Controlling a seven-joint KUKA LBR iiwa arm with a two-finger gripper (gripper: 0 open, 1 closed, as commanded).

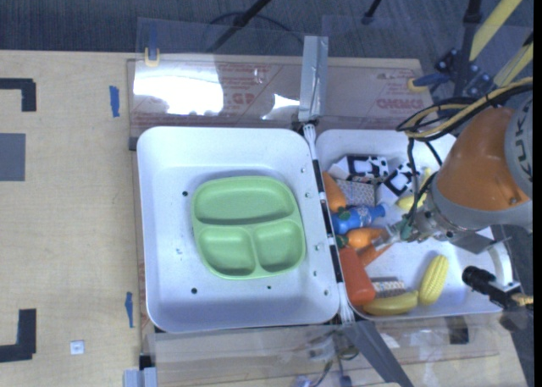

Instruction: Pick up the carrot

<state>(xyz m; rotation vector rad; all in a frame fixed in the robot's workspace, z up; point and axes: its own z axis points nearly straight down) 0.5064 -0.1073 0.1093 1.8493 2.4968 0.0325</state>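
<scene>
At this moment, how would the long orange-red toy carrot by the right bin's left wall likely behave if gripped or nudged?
The long orange-red toy carrot looks like moulded plastic, so probably stiff and light. Its rounded, tapered body may roll or slip between fingers. It lies against the right bin's left wall and a yellow banana, so a nudge would likely shift both.

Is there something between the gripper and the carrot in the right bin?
No gap to block: the gripper is already down at the carrot. A blue toy and a red object crowd it closely.
</scene>
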